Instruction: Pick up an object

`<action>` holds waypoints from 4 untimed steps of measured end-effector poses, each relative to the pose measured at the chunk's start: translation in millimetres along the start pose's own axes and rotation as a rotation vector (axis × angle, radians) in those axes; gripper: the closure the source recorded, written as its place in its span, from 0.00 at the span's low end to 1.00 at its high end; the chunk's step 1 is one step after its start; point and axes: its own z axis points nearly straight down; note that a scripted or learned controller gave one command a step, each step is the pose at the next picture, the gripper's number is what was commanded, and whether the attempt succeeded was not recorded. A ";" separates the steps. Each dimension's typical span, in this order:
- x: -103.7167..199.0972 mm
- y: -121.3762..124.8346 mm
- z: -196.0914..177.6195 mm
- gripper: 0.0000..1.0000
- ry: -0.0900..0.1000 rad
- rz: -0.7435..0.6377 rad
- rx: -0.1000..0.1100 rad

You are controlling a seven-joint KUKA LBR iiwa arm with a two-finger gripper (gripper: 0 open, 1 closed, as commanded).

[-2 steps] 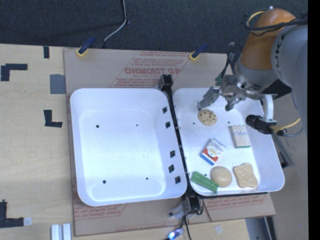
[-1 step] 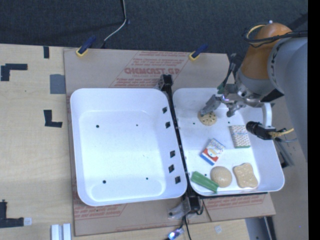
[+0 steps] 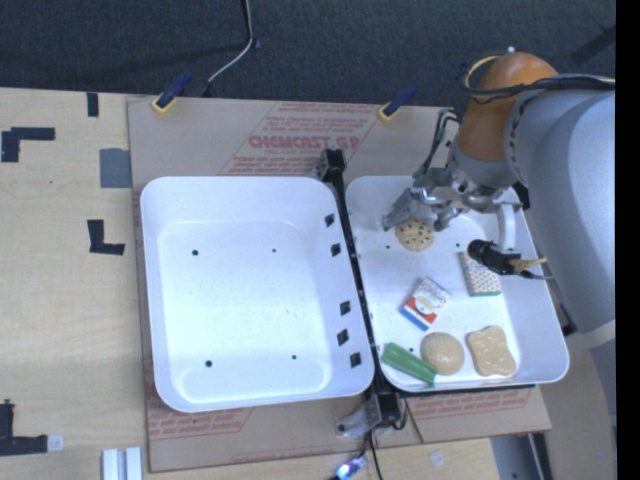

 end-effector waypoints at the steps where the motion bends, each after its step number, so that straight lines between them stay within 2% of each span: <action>1: -0.2 0.0 -13.2 1.00 -0.001 0.000 -0.002; 2: 0.0 -0.1 -12.6 0.00 -0.001 0.000 -0.001; 3: 0.1 -0.2 -22.6 1.00 -0.002 -0.001 -0.001; 4: 0.3 -0.2 -22.1 0.00 -0.002 -0.001 0.000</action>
